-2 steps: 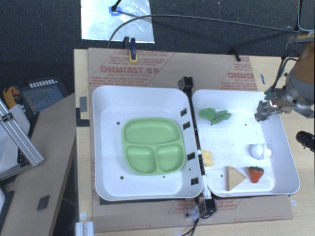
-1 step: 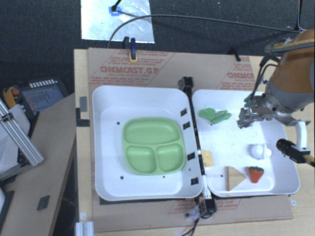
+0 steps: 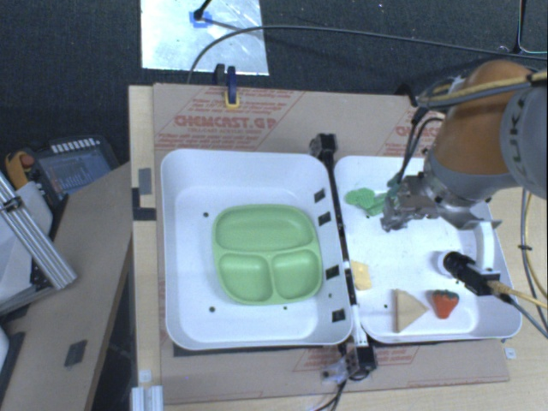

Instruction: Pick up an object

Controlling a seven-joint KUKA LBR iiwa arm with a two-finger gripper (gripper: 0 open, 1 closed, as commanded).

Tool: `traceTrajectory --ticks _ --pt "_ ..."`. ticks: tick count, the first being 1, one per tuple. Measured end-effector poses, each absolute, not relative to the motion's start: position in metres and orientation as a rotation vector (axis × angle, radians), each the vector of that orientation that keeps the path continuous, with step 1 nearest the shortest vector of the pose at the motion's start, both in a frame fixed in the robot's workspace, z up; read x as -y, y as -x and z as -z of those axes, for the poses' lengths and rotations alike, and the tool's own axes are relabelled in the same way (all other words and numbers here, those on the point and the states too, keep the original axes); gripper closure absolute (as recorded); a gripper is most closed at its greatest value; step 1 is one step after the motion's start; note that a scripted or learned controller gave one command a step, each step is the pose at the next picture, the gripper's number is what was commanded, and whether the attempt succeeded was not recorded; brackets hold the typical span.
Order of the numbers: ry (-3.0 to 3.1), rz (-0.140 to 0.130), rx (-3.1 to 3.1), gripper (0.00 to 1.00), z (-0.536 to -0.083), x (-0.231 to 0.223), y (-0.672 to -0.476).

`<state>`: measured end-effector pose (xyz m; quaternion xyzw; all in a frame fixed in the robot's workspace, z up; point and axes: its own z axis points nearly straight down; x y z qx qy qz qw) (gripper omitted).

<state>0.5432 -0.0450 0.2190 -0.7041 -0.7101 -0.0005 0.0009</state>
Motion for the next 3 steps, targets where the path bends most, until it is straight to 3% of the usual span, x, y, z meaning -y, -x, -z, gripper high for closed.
traceTrajectory --ticks 2,3 --pt "2.208 0.002 2.231 1.0 -0.237 -0.057 -0.513" --pt "2.21 0.003 2.231 1.0 -0.228 -0.109 -0.512"
